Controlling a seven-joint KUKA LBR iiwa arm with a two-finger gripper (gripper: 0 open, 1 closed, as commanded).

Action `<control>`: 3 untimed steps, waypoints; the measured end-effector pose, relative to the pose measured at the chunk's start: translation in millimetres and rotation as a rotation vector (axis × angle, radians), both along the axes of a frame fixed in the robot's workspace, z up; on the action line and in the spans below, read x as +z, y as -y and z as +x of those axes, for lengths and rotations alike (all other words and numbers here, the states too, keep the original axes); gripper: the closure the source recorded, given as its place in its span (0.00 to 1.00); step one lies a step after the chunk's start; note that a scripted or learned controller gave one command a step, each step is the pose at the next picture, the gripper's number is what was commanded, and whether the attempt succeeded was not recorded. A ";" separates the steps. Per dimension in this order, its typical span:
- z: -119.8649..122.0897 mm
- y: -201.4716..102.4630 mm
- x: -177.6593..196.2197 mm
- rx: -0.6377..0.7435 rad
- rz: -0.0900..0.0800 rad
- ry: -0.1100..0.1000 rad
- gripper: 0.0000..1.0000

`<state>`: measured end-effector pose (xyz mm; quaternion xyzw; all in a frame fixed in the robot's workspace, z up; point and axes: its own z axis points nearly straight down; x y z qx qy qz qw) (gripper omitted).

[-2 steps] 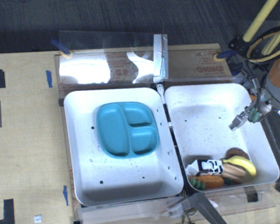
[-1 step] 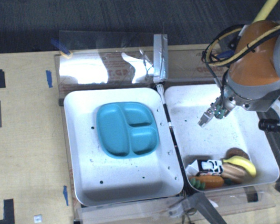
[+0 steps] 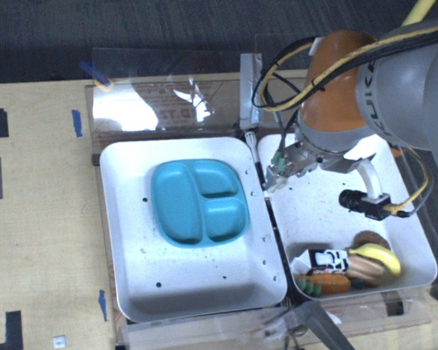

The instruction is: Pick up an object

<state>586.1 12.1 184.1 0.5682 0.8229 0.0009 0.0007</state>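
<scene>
Camera view: pincer (image 3: 273, 176) above right bin (image 3: 311, 209).

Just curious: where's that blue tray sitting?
The blue tray lies in the middle of the left bin, across the divider from the gripper.

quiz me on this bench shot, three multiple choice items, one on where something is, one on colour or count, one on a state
1. Where is the banana?
A. left bin
B. near end of the right bin
C. on the bench outside the bins

2. What colour is the divided tray?
A. blue
B. red
C. yellow

3. How does the tray lie?
A. flat in the left bin
B. propped on the bin's wall
C. standing on edge

Answers:
1 B, it sits in the toy pile at the right bin's near end.
2 A, it is plain blue.
3 A, it lies flat on the white floor, compartments up.
</scene>
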 end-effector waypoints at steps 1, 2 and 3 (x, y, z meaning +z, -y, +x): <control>-23.0 14.7 59.5 0.116 -0.001 0.005 1.00; -44.9 -20.8 35.4 0.213 0.000 -0.004 1.00; -20.9 -34.6 39.0 -0.078 -0.001 0.000 1.00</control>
